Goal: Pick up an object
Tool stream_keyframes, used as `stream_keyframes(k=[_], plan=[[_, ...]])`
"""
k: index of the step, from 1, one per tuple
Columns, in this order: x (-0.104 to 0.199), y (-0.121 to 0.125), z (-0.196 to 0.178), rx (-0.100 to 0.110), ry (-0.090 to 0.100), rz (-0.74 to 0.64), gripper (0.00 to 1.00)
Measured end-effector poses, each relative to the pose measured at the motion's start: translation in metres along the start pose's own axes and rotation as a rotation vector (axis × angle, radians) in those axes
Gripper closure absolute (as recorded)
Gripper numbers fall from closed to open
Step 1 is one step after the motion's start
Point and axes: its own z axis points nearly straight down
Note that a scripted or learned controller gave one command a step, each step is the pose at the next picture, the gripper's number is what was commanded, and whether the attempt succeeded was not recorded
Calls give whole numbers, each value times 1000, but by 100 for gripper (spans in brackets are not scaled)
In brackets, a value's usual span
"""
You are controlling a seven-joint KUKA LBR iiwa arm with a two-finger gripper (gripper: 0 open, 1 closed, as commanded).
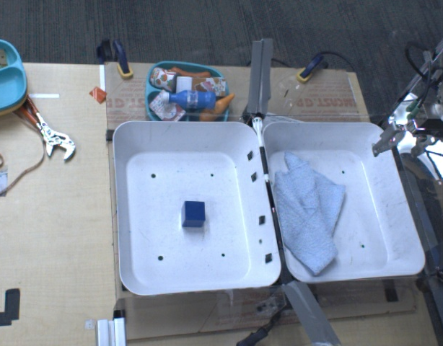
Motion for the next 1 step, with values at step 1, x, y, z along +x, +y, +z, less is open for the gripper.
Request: stream_keyframes(k=[1], plan=[[-13,-25,-18,0,-1,253,0]])
